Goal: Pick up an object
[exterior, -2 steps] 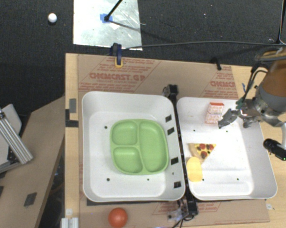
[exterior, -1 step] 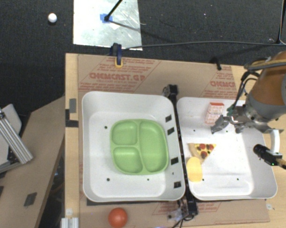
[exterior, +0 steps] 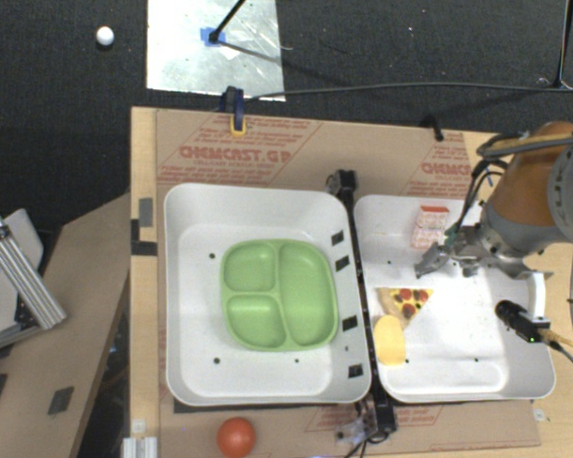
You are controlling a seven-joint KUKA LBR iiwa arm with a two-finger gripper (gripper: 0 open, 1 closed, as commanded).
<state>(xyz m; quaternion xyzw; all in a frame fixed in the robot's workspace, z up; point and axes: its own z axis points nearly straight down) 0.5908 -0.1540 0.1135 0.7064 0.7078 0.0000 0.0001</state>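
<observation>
In the right bin [exterior: 469, 375] lie a toy pizza slice [exterior: 405, 301], a yellow block-shaped piece [exterior: 390, 339] just below it, and a small pink-and-white packet [exterior: 429, 225] near the far wall. My gripper [exterior: 441, 258] hangs over the right bin's upper middle, between the packet and the pizza slice. Its grey tip points left and down. Nothing shows between its fingers.
The left bin [exterior: 190, 361] holds a green divided plate [exterior: 279, 294]. A red ball [exterior: 236, 437] rests on the bench in front of the left bin. A black clip strip [exterior: 352, 273] runs between the bins. The arm's black cable and connector [exterior: 520, 320] hang over the right bin's right side.
</observation>
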